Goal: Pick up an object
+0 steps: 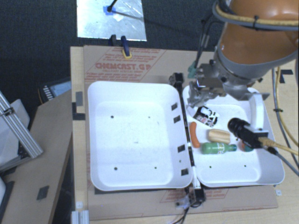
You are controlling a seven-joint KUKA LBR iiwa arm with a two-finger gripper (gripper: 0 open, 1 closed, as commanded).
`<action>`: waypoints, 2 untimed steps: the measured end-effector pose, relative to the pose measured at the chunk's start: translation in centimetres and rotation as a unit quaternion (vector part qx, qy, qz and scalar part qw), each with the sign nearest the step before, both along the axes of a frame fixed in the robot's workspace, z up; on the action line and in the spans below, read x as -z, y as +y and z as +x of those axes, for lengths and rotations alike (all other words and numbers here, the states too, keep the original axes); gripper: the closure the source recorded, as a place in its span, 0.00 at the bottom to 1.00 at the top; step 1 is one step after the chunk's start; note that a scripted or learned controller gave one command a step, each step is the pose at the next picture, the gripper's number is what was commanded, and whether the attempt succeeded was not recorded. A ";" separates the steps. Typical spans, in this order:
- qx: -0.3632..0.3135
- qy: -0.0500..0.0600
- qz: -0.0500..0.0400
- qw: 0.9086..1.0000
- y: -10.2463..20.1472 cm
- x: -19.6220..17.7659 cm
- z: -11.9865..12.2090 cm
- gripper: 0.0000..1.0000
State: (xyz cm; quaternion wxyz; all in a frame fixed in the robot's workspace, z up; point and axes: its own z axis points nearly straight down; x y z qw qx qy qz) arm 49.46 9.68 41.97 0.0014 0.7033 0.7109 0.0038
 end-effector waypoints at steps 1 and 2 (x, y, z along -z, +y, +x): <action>0.003 -0.001 0.000 1.000 0.1 -6.0 -0.8 1.00; 0.001 0.000 0.000 1.000 4.4 -10.4 -0.8 1.00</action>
